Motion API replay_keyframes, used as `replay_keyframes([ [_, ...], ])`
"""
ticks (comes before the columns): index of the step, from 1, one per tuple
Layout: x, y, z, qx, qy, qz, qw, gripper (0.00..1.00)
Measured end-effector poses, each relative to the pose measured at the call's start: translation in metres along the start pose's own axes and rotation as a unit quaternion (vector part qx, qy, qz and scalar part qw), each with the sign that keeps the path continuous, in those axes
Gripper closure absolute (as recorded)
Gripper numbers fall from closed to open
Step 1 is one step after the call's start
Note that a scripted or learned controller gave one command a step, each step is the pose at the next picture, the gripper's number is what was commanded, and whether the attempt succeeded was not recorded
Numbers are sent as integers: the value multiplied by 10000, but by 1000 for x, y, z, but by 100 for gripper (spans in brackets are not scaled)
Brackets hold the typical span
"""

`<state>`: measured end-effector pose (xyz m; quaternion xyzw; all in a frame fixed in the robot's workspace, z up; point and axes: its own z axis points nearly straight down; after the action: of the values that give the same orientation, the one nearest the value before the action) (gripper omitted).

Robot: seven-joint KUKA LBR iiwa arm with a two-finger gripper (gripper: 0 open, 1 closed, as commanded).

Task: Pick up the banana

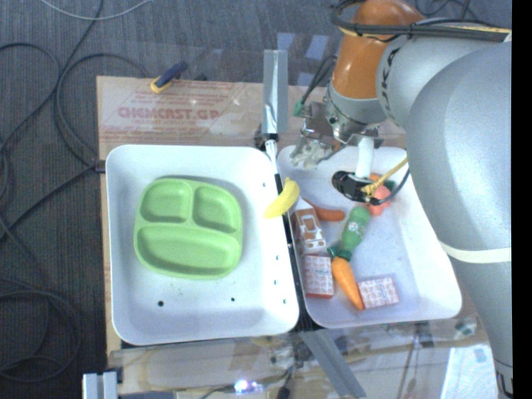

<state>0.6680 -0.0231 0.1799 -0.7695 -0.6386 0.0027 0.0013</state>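
Note:
The yellow banana (pixel 283 199) lies across the divide between the two bins, leaning on the right rim of the left bin (pixel 125 306). My gripper (pixel 308 153) hovers over the far left corner of the right bin (pixel 432 298), a little up and to the right of the banana and apart from it. Nothing shows between its fingers.
A green divided plate (pixel 189 227) sits in the left bin. The right bin holds a carrot (pixel 346 281), a green bottle (pixel 355 229), a red sausage (pixel 329 214) and three small cartons (pixel 317 274). The big grey arm (pixel 465 140) covers that bin's right side.

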Motion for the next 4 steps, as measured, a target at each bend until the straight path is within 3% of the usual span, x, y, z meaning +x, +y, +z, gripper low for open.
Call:
replay_keyframes([
  [1, 96, -18, -4, 4, -6, 410, 9992, 100],
  [2, 127, -59, 59, -124, 60, 344, 9993, 100],
  [3, 106, -104, -26, 1, -15, 1297, 9916, 100],
  [4, 106, -104, -26, 2, -15, 1297, 9916, 0],
])
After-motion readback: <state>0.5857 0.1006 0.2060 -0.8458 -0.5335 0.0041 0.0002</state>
